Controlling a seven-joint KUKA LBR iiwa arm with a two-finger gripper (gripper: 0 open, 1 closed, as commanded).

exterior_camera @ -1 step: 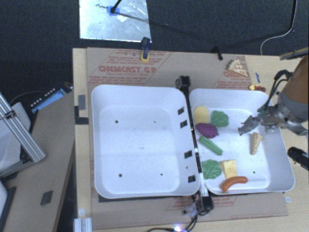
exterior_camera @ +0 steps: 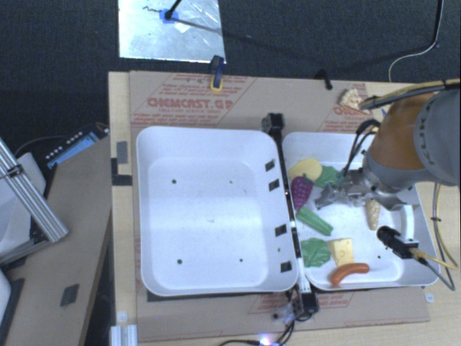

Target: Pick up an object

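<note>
the end effector (exterior_camera: 333,193) hovers low in the right bin (exterior_camera: 414,276); whether it is parted cannot be told. the green stick (exterior_camera: 315,221) lies just below-left of it, long axis slanting down-right.

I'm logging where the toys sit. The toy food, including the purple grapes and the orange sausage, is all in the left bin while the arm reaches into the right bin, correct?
Not quite. The camera view shows the purple grapes and orange sausage in the right bin, the same bin the arm reaches into, not the left bin.

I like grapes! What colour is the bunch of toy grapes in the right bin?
Purple, best seen in the camera view: the small toy grape bunch.
</note>
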